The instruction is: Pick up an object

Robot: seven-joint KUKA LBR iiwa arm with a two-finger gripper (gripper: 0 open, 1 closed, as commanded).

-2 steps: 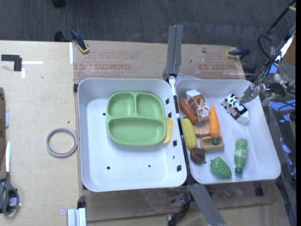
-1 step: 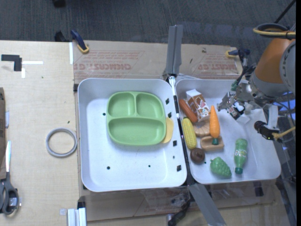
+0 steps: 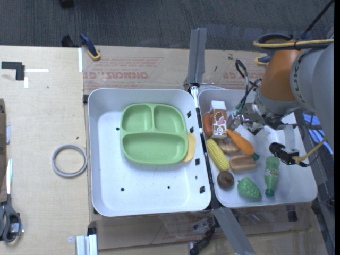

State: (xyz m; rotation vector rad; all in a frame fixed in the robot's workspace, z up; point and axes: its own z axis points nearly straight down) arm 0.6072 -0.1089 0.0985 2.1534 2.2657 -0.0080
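Gripper (image 3: 240, 120) seen low in right bin (image 3: 303, 187), centre-right of frame, just above carrot (image 3: 240, 141); finger state cannot be told; green plate (image 3: 154, 133) seen in left bin (image 3: 106, 158).

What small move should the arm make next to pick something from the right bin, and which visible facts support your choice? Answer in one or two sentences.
Probably a short descent onto the carrot. The gripper sits just above the carrot's upper end, and nothing is seen held in it. The carrot lies on top of the pile, beside the corn and the carton, so it seems the nearest target.
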